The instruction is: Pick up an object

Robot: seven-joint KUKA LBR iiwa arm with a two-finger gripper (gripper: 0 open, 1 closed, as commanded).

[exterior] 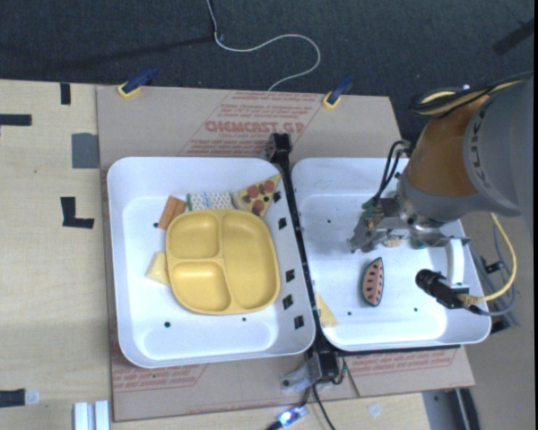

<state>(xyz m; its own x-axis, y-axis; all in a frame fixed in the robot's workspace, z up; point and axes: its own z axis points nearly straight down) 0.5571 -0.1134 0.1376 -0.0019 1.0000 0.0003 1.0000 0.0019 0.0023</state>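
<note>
1. Where the left white bin sits, a yellow divided plastic plate covers its middle, lying over an orange flat piece and patterned cards.
2. Right white bin holds a watermelon-slice toy, red with a green rind, near its centre.
3. Two-finger gripper hangs just above-left of the slice, apart from it; open or closed, cannot tell.
4. Grey arm with orange band enters from the right.

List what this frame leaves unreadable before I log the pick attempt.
- Claw, camera view: small and dark under the wrist; any contents unreadable.
- Flat items in the left bin: mostly covered by the yellow plate.
- Arm: cut off by the right edge.
</note>
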